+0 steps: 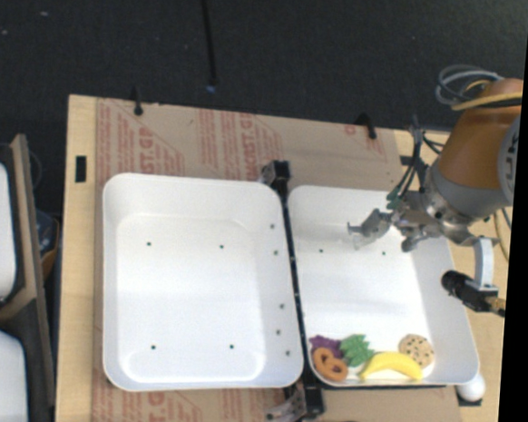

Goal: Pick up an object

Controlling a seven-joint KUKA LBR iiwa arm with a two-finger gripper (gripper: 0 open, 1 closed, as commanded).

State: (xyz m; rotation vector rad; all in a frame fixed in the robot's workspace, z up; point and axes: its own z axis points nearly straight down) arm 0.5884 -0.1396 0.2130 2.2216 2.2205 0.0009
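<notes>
Small toy foods lie along the near edge of the right bin [377, 283]: a yellow banana [392, 365], a round tan cookie [416, 349], a green leafy piece [357, 348], a purple grape bunch [324, 344] and an orange pretzel-like piece [329, 365]. My gripper [392, 230] hangs over the far part of the right bin, well away from these objects. Its fingers are spread apart with nothing between them.
The left bin [195, 282] sits beside the right one, with a black clip [276, 173] at the far end of their shared edge. Both bins rest on a cardboard sheet [206, 142]. White equipment stands off the bench at the left.
</notes>
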